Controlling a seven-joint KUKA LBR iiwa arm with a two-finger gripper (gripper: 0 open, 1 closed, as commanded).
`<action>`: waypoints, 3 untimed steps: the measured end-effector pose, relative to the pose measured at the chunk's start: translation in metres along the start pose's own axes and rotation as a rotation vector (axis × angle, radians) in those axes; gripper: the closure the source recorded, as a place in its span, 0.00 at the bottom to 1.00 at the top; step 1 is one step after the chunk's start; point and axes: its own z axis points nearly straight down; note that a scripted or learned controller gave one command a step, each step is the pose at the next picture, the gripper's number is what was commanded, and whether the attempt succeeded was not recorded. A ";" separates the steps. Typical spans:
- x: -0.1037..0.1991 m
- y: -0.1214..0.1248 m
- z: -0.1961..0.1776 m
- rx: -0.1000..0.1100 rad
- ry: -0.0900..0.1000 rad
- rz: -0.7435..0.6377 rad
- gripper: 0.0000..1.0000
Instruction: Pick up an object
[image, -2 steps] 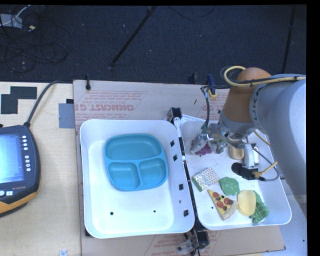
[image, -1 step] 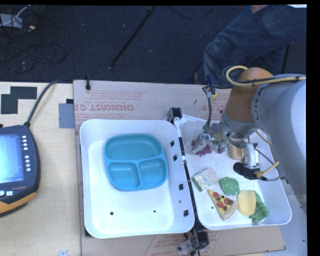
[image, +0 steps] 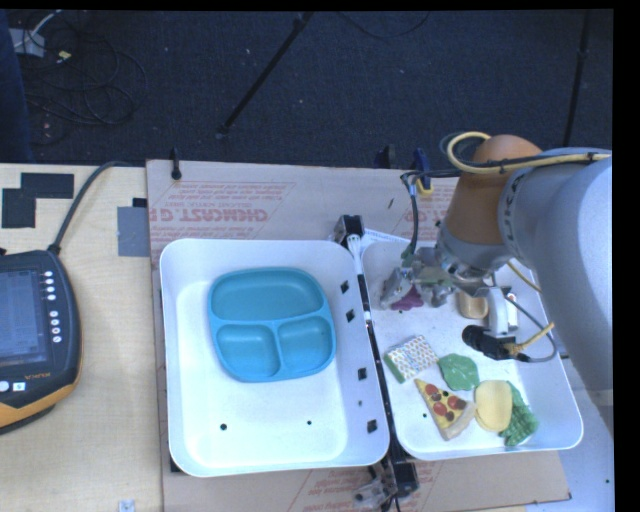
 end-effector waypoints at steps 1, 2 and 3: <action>-0.020 0.000 0.000 -0.001 -0.001 0.002 0.00; 0.001 0.000 0.000 0.000 0.001 -0.001 0.00; -0.029 0.000 0.000 -0.002 -0.002 0.002 0.00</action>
